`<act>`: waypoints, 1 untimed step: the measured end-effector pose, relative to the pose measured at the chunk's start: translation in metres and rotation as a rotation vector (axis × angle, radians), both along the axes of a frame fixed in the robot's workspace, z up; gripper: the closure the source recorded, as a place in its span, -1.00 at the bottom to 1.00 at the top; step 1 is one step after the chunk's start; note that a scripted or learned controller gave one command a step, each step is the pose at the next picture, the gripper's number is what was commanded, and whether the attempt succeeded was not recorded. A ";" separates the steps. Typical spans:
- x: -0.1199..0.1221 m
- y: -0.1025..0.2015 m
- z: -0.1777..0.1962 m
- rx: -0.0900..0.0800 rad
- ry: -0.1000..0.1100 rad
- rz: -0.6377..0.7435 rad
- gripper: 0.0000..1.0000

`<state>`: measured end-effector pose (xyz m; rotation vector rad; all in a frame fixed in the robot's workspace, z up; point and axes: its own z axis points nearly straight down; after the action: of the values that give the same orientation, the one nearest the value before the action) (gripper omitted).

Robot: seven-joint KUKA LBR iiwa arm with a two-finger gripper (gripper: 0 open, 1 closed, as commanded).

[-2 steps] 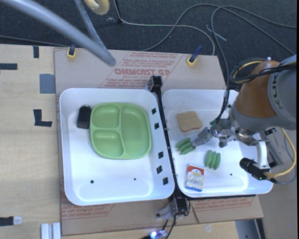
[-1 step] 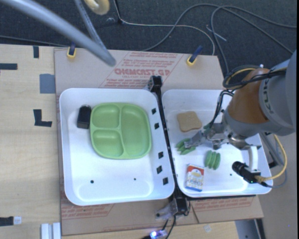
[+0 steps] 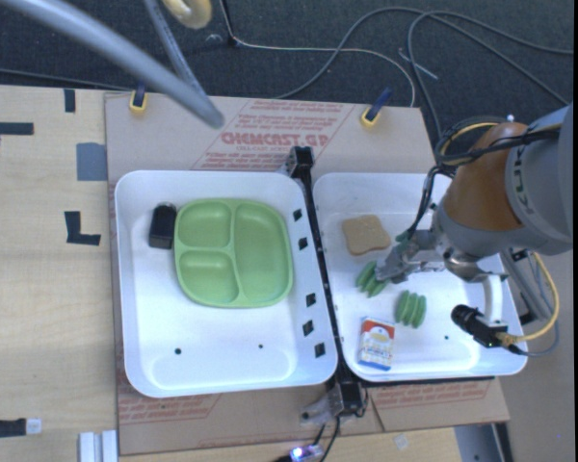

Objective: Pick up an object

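In the right bin [image 3: 482, 354] lie a tan bread-shaped piece [image 3: 365, 234], a green pod-like toy [image 3: 370, 277], a second green pod [image 3: 410, 309] and a small red-and-white packet [image 3: 377, 343]. My gripper [image 3: 393, 267] reaches in from the right, low over the bin, with its tips right beside the first green pod. The left bin [image 3: 140, 287] holds a green divided plate [image 3: 234, 252] and a small black block [image 3: 162, 226] at the plate's left.
A black divider [image 3: 315, 268] with clips runs between the bins. Cables [image 3: 501, 330] and a black connector hang near the right bin's right edge. A grey pole [image 3: 125, 46] crosses the upper left above the cardboard base.
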<state>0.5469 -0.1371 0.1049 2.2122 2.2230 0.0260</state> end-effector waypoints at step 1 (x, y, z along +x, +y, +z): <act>0.008 -0.003 0.061 -0.010 0.011 -0.003 1.00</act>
<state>0.5547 -0.1397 0.1656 2.2163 2.2201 0.0033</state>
